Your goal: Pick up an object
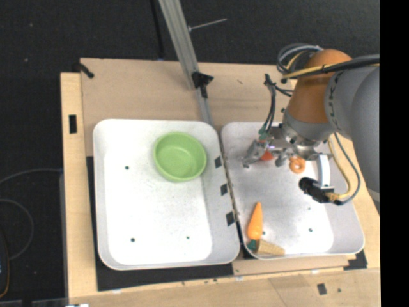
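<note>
fixed overhead camera, slanted over both bins (102, 190)

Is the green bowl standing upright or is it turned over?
Upright. The green bowl in the left bin shows its open hollow and full round rim facing up.

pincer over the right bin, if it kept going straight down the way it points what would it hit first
Most likely the bare floor of the right bin. The pincer points down over its upper part, while the toy carrot lies nearer the bin's lower edge, off that line. Height above the floor is unclear.
</note>
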`<action>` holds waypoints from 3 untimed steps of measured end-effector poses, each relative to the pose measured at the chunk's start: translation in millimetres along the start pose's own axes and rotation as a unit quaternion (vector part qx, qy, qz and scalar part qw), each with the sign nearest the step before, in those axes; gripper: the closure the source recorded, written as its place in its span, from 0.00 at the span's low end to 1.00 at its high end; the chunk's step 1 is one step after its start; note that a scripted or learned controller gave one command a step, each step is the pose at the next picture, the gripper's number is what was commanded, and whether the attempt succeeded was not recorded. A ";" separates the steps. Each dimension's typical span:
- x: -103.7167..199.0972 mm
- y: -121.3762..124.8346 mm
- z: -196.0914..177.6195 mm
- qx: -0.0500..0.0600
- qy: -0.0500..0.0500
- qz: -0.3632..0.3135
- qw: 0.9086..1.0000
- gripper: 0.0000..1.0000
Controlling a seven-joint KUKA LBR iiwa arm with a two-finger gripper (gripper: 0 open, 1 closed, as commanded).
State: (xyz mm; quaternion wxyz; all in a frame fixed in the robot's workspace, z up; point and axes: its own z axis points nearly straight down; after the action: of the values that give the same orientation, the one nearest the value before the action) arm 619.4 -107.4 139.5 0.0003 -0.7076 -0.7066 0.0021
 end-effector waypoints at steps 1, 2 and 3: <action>-1.6 -0.5 41.0 0.000 0.000 0.001 1.000 0.00; -2.2 1.2 27.1 -0.003 0.001 0.003 1.000 1.00; 0.5 2.8 -17.2 -0.004 0.001 -0.001 1.000 1.00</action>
State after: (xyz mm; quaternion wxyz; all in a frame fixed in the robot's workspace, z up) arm 622.3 -106.9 156.7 -0.0021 -0.7070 -0.7073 -0.0019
